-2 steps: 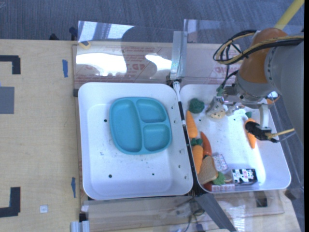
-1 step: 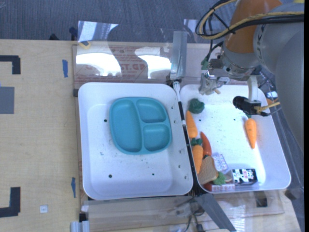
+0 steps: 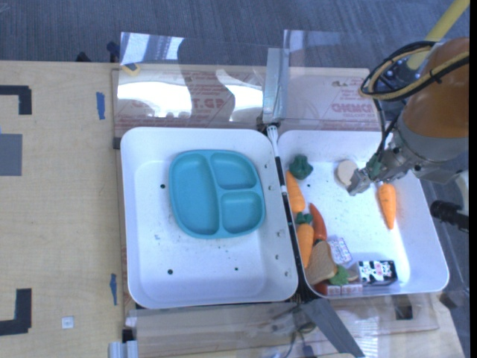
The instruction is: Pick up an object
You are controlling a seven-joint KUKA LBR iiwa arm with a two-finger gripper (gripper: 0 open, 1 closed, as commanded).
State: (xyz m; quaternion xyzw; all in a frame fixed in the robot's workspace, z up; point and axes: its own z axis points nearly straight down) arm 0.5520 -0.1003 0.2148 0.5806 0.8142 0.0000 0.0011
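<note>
Over the right bin (image 3: 436, 263), the claw (image 3: 359, 184) hangs low beside a pale round piece (image 3: 345, 172), and I cannot tell how it stands. A carrot (image 3: 387, 204) lies at its four o'clock; a blue divided plate (image 3: 217, 193) sits in the left bin (image 3: 141, 222).

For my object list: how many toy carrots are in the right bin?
3. One carrot lies alone beside the gripper. Two lie along the left wall. Another may hide under the pile there.
</note>
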